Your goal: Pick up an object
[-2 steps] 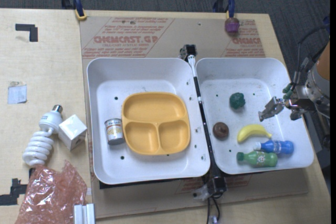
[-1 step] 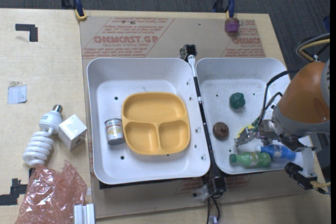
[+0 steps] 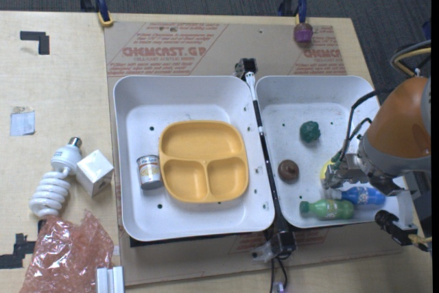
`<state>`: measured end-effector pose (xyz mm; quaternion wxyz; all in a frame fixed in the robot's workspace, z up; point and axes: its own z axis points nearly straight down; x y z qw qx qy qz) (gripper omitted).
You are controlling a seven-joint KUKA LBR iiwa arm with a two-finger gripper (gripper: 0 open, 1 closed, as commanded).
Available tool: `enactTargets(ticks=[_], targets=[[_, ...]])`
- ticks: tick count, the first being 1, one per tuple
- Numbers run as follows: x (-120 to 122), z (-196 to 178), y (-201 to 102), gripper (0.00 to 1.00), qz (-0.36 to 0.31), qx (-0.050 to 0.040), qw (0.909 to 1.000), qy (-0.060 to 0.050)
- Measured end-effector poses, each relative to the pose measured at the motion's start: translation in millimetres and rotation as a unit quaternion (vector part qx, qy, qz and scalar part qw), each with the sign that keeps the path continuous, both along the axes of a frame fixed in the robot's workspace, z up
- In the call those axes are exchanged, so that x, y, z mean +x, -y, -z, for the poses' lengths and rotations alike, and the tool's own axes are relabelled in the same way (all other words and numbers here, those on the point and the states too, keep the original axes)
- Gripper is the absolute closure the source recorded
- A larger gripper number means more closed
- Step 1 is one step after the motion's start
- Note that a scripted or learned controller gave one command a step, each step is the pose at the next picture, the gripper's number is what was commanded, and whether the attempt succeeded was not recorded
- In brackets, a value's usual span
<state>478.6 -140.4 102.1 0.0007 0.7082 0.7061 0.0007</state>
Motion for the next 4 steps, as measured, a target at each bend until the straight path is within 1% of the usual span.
enactTargets(ticks=[1, 3, 4], targets=[[0, 0, 0, 0.0, 0.0, 0.0, 1.0, 0.0], [0, 10, -48, 0.0, -0.001, 0.0002, 1.0, -0.001], [1, 0, -48, 1.0, 0.0, 0.0, 1.0, 0.001]])
